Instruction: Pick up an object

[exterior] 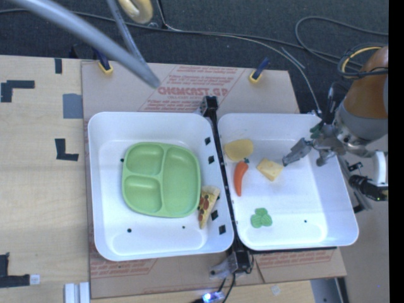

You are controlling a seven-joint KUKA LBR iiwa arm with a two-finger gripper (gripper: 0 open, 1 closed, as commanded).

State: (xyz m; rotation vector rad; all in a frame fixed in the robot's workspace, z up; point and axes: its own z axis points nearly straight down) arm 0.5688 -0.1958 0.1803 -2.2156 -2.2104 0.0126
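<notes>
In the right bin lie a pale yellow round piece, an orange carrot, a yellow cheese wedge and a small green broccoli-like piece. My gripper hangs over the right part of this bin, just right of the cheese wedge. It is open, its fingers spread apart with nothing between them. One fingertip points at the wedge but stands apart from it.
The left bin holds a green divided plate and a pizza slice against the wall between the bins. Grey poles cross the upper left. Cables run behind the bins.
</notes>
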